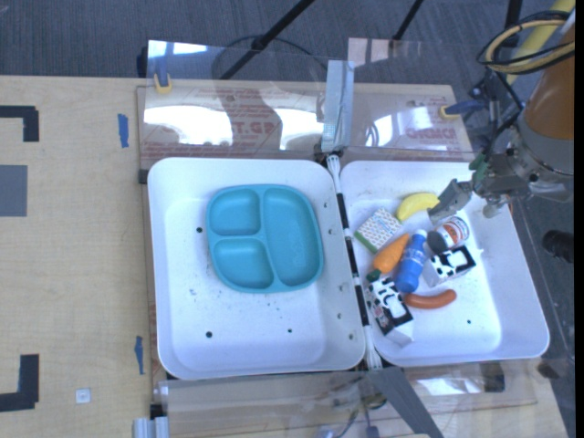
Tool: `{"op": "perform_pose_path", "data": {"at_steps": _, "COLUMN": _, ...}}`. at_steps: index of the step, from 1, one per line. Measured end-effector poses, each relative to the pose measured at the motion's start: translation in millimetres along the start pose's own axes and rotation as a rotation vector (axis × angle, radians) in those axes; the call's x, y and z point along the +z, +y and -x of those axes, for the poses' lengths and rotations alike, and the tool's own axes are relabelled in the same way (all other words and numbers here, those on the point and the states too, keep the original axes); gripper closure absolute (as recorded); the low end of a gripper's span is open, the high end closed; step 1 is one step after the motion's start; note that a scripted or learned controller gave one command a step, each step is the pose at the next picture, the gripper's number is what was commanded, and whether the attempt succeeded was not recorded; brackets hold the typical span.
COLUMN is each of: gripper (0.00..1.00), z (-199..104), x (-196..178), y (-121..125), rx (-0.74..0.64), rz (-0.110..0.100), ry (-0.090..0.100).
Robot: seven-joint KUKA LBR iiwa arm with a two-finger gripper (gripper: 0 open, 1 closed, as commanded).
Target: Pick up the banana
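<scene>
Whether the gripper is open or closed I cannot tell. It hangs just right of the banana, which lies in the right bin at the far edge of the toy pile, likely lined up for a grab. The blue plate sits in the left bin.

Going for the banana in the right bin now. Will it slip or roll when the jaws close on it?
The banana looks smooth and curved, so it may pivot or slide out. It is probably a light toy, easily nudged. It lies beside the gripper, with room to skid.
</scene>
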State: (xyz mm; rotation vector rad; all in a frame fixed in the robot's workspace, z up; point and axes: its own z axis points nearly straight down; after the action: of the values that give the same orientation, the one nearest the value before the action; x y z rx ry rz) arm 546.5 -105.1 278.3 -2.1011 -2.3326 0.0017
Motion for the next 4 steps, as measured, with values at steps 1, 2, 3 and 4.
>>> {"op": "perform_pose_path", "data": {"at_steps": 1, "gripper": 0.00, "z": 30.1, "x": 31.5, "y": 47.3, "rx": -0.042, "rz": 0.006, "ry": -0.003}}
{"op": "perform_pose_path", "data": {"at_steps": 2, "gripper": 0.00, "z": 37.6, "x": -54.7, "y": 21.2, "rx": -0.027, "rz": 0.005, "ry": -0.003}}
{"op": "perform_pose_path", "data": {"at_steps": 3, "gripper": 0.00, "z": 47.4, "x": 91.3, "y": 42.2, "rx": 0.048, "rz": 0.002, "ry": -0.001}}
{"op": "perform_pose_path", "data": {"at_steps": 4, "gripper": 0.00, "z": 43.2, "x": 125.1, "y": 96.4, "rx": 0.129, "rz": 0.005, "ry": -0.003}}
